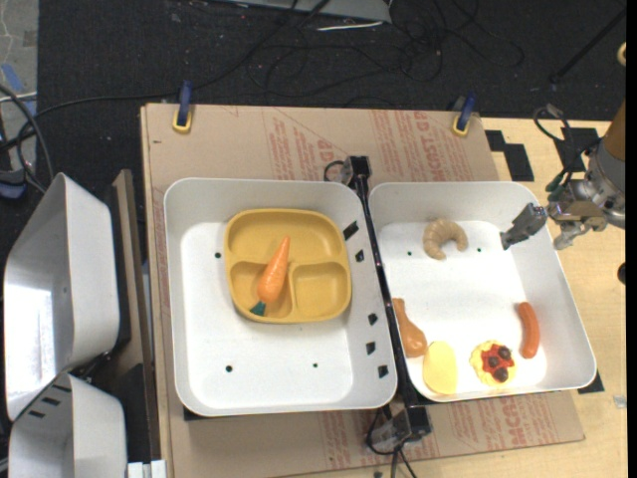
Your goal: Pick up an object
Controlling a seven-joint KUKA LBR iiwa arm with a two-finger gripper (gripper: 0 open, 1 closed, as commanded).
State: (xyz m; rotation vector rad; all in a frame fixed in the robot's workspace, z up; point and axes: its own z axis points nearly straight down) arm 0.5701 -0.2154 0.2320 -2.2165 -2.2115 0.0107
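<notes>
The right white bin [557, 267] holds a tan croissant [445, 237], an orange-brown drumstick [408, 332], a pale yellow oval piece [440, 367], a small round tart with red and dark topping [495, 360] and an orange sausage [529, 329]. In the left white bin [199, 267] a carrot [274, 270] lies on a yellow divided plate [318, 289]. My gripper [545, 229] hangs over the right bin's upper right rim, to the right of the croissant. It is open with nothing between its fingers, and one dark finger [522, 225] points down-left.
A black divider with clips [370, 267] runs between the bins. Both bins rest on a cardboard sheet [299, 137] held by yellow clamps. Grey tubs [60, 277] stand at the left, and cables lie on the dark floor behind.
</notes>
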